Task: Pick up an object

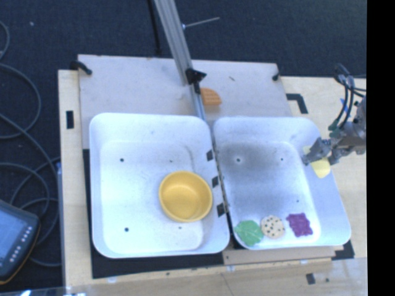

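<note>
**End effector at right bin's edge, yellow piece at its tip**

You have the end effector [316, 152] over the right rim of the right bin [281, 134], reaching in from the right side of the view. A small pale yellow object [321, 168] sits right at the tip, just below the dark fingers. It looks touching or very nearly so, but you cannot tell from this angle whether it sits between the fingers. Whether the fingers are spread or pressed together is also unclear; they read as one dark blur.

Down and to the left of the end effector, along the near wall of the same bin, three flat pieces lie in a row: a green piece [249, 232] farthest from the end effector, a speckled cookie-like round [272, 226] beside it, and a purple piece [300, 224] closest, almost straight below. The three sit just beside each other.

Well to the left of the end effector, in the left bin [117, 134], a yellow bowl [185, 196] stands upright near the divide between bins.

Up and to the left, beyond both bins, an orange object [210, 97] rests on the bench [123, 82] beside a slanted metal rail [173, 29].
</note>
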Controlling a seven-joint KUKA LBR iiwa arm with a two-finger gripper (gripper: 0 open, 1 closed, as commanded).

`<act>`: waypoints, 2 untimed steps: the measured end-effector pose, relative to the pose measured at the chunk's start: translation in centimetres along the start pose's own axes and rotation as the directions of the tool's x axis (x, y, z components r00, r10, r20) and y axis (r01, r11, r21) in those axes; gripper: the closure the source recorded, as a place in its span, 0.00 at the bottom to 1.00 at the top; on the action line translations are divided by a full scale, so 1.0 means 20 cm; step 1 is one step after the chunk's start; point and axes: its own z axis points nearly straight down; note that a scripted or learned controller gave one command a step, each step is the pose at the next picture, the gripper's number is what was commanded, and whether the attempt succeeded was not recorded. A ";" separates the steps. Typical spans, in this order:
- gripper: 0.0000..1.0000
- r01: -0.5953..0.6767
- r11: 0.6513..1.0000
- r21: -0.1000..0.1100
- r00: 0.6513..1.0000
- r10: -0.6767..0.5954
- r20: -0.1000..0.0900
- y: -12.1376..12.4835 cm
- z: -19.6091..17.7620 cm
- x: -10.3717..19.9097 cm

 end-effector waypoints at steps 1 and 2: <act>1.00 0.000 1.000 0.003 1.000 0.000 0.000 0.02 0.06 0.29; 1.00 0.001 1.000 0.003 1.000 -0.001 -0.001 0.09 0.05 0.53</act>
